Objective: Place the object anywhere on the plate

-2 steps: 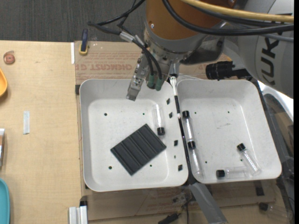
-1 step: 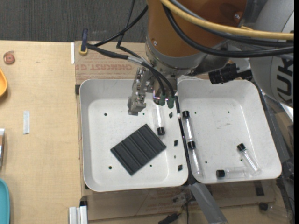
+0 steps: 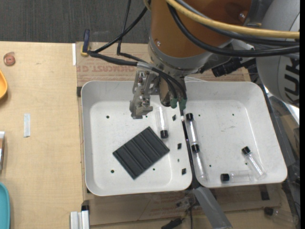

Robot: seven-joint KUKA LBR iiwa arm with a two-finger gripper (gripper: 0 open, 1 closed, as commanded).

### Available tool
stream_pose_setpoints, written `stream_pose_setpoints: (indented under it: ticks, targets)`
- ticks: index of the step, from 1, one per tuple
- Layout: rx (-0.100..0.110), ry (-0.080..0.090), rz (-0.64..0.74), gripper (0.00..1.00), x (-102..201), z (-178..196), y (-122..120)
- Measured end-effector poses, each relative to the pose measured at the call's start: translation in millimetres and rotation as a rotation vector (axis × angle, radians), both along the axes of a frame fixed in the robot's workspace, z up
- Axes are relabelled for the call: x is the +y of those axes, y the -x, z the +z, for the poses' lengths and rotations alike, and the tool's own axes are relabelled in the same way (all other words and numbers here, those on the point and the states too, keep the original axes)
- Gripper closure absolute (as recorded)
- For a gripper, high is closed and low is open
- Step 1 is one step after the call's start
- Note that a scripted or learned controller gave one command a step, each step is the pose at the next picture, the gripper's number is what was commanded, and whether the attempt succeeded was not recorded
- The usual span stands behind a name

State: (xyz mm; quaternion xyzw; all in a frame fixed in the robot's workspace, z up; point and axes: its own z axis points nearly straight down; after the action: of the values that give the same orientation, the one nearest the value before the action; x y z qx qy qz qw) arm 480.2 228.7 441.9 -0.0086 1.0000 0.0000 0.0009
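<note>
1. Well left of the plate, the wooden bench top (image 3: pixel 43 142) carries a small pale strip (image 3: pixel 26 125). An orange thing (image 3: pixel 2 86) is cut off at the far edge.
2. The left bin (image 3: pixel 95 175) holds the plate (image 3: pixel 141 152), a dark ribbed rectangle. It lies flat on the bin floor, turned at a slant, with nothing resting on it.
3. Above the plate, toward the back of the left bin, the gripper (image 3: pixel 151 106) hangs from the grey and orange arm (image 3: pixel 200 18). Cables crowd it, and I cannot tell whether it is released or clenched. Nothing can be made out in its grasp.
4. Just right of the plate's upper corner lies a clear tube (image 3: pixel 162 123) with its black cap nearest the plate. It is close to the plate but apart from it, and sits below the gripper.
5. Further right of the plate, a second tube (image 3: pixel 192 137) lies lengthwise along the wall where the two bins meet.
6. Well right of the plate, in the right bin (image 3: pixel 267 109), a third tube (image 3: pixel 252 160) lies at a slant near the front corner.
7. Beside it, a fourth tube (image 3: pixel 236 177) lies along that bin's front wall, level with the plate's lower corner.
</note>
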Motion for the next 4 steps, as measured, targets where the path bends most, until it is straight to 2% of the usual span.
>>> stream_pose_setpoints:
  ticks: [1, 2, 3, 4]
  targets:
    - [-0.001, 0.000, 0.143, 1.00, -8, 0, -35]
    - [0.001, 0.000, 0.274, 1.00, 0, -70, -34]
    - [-0.002, -0.001, 0.566, 1.00, 0, -18, -31]
    - [-0.002, -0.001, 0.804, 1.00, -7, 0, -20]
